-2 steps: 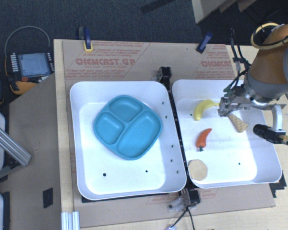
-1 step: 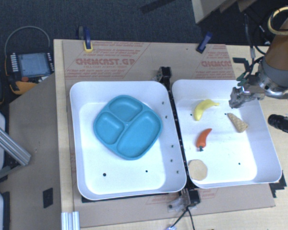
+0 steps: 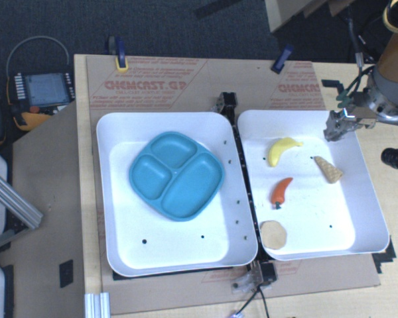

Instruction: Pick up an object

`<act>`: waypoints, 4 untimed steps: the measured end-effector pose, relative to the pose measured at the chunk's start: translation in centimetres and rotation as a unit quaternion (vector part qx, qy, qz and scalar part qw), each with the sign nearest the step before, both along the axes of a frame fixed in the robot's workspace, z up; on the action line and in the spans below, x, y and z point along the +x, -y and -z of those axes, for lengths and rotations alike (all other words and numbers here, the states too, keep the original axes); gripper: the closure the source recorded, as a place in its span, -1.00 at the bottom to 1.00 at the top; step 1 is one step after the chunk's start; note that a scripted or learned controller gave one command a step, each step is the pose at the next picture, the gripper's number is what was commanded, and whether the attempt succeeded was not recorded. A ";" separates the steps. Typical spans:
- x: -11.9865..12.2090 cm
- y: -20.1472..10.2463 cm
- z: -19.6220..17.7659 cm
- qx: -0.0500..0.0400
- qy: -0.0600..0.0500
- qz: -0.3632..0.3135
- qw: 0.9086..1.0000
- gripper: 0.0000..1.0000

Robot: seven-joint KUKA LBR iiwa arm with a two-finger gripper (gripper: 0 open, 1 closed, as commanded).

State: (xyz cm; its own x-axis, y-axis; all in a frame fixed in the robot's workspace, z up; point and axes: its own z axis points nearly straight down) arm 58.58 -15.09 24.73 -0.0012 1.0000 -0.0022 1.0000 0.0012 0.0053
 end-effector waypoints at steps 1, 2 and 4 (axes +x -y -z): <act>-1.7 -4.6 1.2 0.002 -0.004 -0.001 1.000 1.00; -3.4 -8.9 1.7 0.002 -0.005 -0.001 1.000 1.00; -5.8 -18.6 1.6 0.002 -0.005 -0.001 1.000 1.00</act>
